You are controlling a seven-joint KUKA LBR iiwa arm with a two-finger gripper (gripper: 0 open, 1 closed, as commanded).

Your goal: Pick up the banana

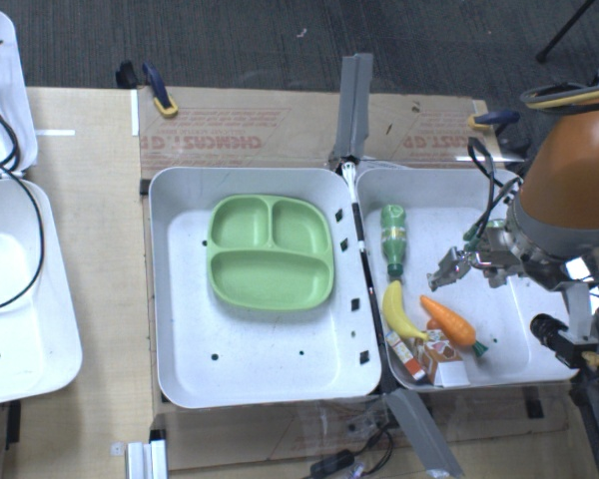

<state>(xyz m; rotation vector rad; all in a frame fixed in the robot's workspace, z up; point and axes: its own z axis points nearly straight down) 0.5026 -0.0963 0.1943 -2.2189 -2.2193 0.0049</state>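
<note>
I can't read the red mirrored print on the cardboard. I count one banana in the right bin, between one green bottle and one carrot; one green divided plate lies left. My gripper hangs released, grasping nothing.

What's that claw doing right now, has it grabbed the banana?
Gripper: open, holding nothing, above the right bin. The banana lies apart from it.
</note>
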